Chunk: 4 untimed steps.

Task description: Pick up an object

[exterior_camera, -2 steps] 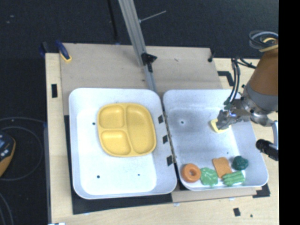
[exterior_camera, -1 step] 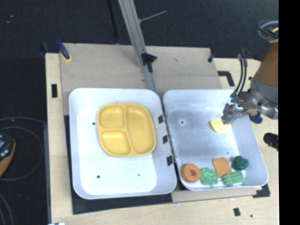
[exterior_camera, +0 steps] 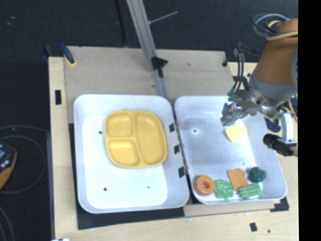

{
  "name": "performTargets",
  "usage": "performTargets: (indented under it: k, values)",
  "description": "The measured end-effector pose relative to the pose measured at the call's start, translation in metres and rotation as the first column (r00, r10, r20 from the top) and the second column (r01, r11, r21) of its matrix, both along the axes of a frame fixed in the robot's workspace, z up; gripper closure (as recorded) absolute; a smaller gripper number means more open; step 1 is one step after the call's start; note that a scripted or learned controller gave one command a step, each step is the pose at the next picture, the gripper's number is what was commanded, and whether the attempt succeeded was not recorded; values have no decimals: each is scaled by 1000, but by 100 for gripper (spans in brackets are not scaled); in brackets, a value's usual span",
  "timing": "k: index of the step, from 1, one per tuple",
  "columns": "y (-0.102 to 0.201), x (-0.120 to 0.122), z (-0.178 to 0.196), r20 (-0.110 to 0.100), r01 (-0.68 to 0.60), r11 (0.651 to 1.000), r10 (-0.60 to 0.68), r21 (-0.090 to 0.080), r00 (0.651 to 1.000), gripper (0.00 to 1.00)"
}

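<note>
Along the right bin (exterior_camera: 200, 149)'s near rim sit an orange ring (exterior_camera: 204, 184), light green piece (exterior_camera: 223, 189), orange block (exterior_camera: 237, 177), green piece (exterior_camera: 250, 190) and dark green lump (exterior_camera: 257, 174), leaving its middle floor open. Left bin (exterior_camera: 90, 185) holds a yellow divided plate (exterior_camera: 135, 137), free margins around. Farther back, pale yellow block (exterior_camera: 235, 133) lies just below the gripper (exterior_camera: 230, 115); grip state cannot be told.

Bright even overhead light, soft focus, faint shadows

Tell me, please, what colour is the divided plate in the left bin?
Yellow; the divided plate shows plainly in the camera view.
</note>
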<state>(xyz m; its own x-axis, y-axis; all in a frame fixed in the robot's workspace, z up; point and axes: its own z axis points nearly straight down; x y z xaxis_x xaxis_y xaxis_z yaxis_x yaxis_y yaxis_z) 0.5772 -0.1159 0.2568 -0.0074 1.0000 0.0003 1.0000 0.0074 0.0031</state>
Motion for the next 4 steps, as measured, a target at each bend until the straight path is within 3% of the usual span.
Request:
performTargets:
  k: [1, 4]
  values:
    - [49, 20, -9, 0, 1, 1000, -1, -1, 1000, 100]
    - [193, 51, -26, -1, 1, 1000, -1, 0, 1000, 100]
